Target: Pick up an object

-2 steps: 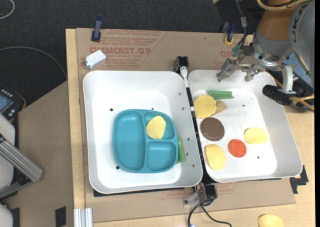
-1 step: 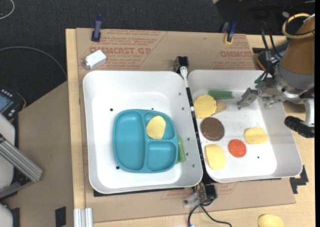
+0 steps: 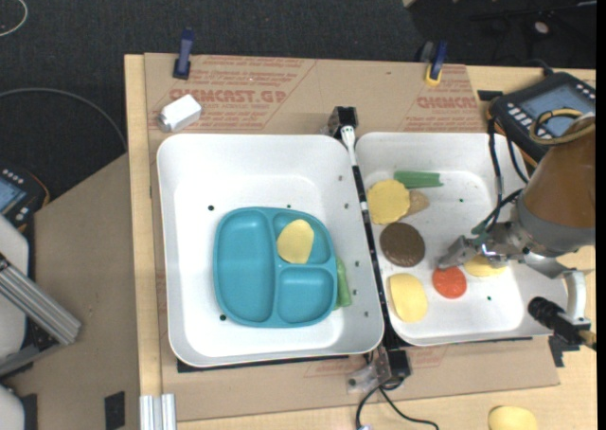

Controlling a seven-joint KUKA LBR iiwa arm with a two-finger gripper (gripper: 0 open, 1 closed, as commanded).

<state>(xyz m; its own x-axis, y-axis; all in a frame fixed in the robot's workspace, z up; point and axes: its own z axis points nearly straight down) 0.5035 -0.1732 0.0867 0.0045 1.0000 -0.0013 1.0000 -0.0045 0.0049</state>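
A teal divided plate (image 3: pixel 275 265) carrying a yellow piece (image 3: pixel 295 241) sits in a white bin (image 3: pixel 189 324); beside it lie a brown disc (image 3: pixel 402 243) and a red piece (image 3: pixel 450 283).

Robotics lab: clamped cardboard bench (image 3: pixel 284 87), bins (image 3: pixel 180 229), cables.

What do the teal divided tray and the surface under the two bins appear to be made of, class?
Teal divided tray: probably moulded plastic, smooth with a dull sheen, rounded compartment ridges, uniform colour. Surface under the bins: likely cardboard, matte brown with red printed lettering, held by clamps at its far edge.
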